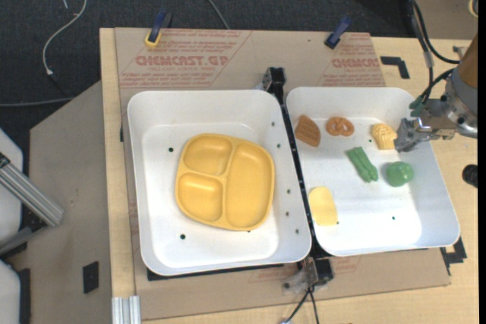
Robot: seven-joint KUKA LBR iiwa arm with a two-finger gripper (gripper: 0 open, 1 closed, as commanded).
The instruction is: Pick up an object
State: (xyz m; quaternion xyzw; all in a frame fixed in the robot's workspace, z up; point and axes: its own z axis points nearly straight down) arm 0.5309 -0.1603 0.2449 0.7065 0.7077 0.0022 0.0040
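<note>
The gripper is hanging beside the yellow block; I cannot tell how it stands. It could be bumping the block away.

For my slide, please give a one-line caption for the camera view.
Gripper over right bin of toy foods; yellow divided plate in left bin.

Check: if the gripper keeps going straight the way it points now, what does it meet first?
Probably the yellow corn-like toy: the gripper sits just right of it over the right bin, pointing left and down. Height is unclear, so it may meet the bin floor instead.
</note>
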